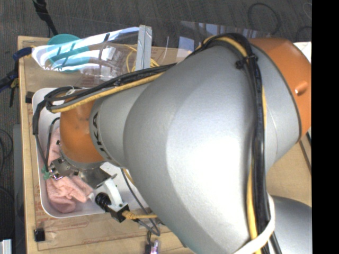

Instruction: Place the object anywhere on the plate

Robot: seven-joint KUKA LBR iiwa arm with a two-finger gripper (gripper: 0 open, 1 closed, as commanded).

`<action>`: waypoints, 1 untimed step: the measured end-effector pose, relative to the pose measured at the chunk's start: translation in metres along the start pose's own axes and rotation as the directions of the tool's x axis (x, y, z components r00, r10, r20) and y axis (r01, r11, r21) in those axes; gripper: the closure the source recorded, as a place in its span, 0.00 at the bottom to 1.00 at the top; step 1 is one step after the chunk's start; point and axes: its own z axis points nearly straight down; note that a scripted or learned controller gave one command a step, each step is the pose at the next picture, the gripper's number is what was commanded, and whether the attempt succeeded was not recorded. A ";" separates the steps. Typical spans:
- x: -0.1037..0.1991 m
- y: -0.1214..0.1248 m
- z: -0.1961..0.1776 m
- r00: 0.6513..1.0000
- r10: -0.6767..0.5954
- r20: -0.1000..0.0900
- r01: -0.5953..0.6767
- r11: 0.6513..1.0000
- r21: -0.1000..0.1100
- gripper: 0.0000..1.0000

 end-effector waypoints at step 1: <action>-0.032 -0.017 -0.079 0.980 -0.201 0.001 0.201 0.980 -0.005 1.00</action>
